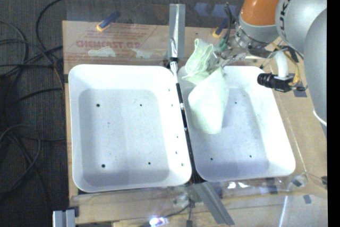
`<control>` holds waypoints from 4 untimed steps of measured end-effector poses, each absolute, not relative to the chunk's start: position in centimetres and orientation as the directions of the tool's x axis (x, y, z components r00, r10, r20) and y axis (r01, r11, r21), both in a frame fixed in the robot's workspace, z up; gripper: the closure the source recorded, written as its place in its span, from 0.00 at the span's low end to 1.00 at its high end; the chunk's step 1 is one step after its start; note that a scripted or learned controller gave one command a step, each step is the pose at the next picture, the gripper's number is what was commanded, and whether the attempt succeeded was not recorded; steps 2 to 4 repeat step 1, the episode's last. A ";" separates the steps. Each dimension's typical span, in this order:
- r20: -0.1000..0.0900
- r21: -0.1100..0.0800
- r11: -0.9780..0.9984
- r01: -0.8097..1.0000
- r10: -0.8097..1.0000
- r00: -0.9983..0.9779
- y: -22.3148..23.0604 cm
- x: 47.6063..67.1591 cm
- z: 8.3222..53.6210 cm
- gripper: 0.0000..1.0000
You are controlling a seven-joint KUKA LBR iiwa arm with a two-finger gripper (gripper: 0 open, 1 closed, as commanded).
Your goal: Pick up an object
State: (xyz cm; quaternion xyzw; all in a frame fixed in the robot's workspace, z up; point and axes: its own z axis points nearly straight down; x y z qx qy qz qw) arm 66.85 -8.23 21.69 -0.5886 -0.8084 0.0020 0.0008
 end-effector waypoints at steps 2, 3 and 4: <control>0.001 -0.004 0.187 0.982 0.982 -0.187 -4.7 66.8 20.9 1.00; 0.001 -0.004 0.187 0.982 0.982 -0.187 -4.7 66.8 20.9 1.00; 0.001 -0.004 0.187 0.982 0.982 -0.187 -4.7 66.8 20.9 1.00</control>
